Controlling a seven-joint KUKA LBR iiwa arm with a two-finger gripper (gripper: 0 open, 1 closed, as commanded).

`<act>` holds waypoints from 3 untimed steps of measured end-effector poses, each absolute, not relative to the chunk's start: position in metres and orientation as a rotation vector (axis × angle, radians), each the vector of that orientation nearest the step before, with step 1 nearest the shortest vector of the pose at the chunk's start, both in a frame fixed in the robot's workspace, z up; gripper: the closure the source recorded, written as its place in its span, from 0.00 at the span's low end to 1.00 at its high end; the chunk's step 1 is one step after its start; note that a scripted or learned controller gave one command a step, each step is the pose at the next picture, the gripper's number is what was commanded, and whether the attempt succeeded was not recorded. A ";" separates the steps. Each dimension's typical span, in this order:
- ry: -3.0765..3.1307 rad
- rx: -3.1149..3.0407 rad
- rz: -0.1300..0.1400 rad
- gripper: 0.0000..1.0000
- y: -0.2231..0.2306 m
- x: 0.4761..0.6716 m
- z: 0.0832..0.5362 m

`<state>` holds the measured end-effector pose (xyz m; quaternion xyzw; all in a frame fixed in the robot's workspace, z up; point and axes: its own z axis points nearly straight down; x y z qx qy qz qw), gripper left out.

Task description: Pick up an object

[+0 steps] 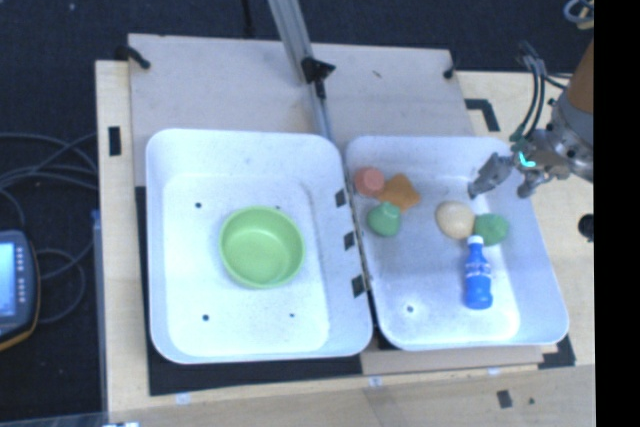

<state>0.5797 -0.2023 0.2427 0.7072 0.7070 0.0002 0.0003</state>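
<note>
Above the right bin (540,315) hangs the claw (509,177), its two fingers spread wide and holding nothing. Just below it lie a cream egg-shaped object (454,219) and a green round object (491,228), touching each other; below these lies a blue bottle (477,276). The egg looks light, stiff and smooth, so I judge it may slip; grip it across the narrow middle.

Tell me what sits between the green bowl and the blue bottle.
In the camera view, the two bins' adjoining walls lie between the green bowl and the blue bottle, then bare floor of the right bin.
</note>
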 end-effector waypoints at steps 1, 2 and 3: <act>2.221 2.221 0.001 0.00 -0.202 0.580 0.243; 2.223 2.224 -0.003 0.00 -0.200 0.569 0.189; 2.224 2.221 0.001 0.00 -0.201 0.579 0.135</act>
